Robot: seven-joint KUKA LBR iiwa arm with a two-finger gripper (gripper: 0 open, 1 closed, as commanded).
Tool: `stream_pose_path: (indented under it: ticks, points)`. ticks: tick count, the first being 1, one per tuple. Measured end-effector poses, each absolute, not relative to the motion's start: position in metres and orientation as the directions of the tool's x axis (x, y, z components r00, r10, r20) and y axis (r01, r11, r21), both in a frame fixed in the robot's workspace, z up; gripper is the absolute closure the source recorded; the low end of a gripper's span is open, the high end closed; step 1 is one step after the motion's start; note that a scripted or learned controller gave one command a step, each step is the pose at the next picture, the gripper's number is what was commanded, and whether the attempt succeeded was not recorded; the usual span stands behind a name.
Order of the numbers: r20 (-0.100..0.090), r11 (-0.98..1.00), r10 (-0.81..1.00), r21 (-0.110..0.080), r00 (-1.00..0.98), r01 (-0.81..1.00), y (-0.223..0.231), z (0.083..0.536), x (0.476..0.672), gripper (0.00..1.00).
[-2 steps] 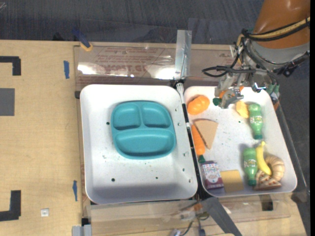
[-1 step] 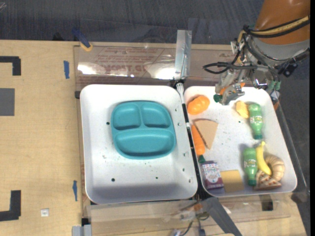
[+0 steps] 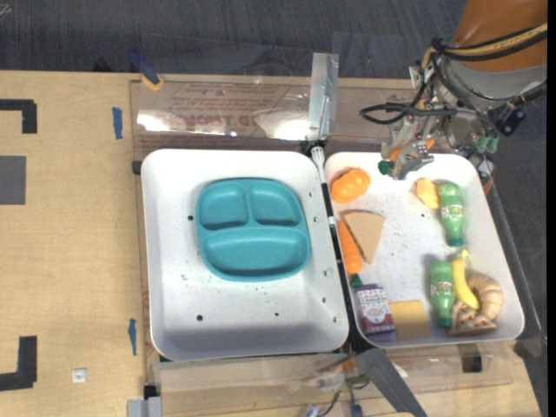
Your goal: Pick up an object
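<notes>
While the gripper [image 3: 408, 156] hangs over the far edge of the right bin [image 3: 508, 259], I cannot tell from this view whether it is released or clenched, and nothing shows in its grasp. The things to choose from all lie in that right bin: an orange [image 3: 350, 183] at the far left corner, a tan wedge [image 3: 367, 231] just near of it, a carrot [image 3: 349, 248] along the left wall, a small box [image 3: 374, 309] and a yellow block [image 3: 410, 315] at the near edge, a green bottle [image 3: 450, 211] to the far right, and a second green bottle [image 3: 442, 290] packed against a banana [image 3: 465, 285] and a croissant [image 3: 486, 302] in the near right corner. The left bin [image 3: 165, 259] carries a teal tray [image 3: 252, 228]. The step in hand looks like choosing and approaching a target. The orange and the wedge sit nearest the tool with bare floor beside them, so either seems the sounder pick. The crowded near right corner invites a glancing, failed close, and the carrot lies too tight to the wall. A straight descent centred on the target, closing across its narrow side, should serve best.
</notes>
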State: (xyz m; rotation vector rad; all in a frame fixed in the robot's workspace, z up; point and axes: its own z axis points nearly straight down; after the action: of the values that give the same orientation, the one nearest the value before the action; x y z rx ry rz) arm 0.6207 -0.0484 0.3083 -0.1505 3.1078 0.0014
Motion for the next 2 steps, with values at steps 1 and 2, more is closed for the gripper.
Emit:
stream_pose_path:
  ticks: [1,2]
  points:
    - [0.003,0.942,-0.336,0.004,-0.942,-0.336,-0.041,0.183,0.606,1.00]
    - [-0.010,0.965,-0.262,0.001,-0.965,-0.262,0.031,0.232,0.593,1.00]
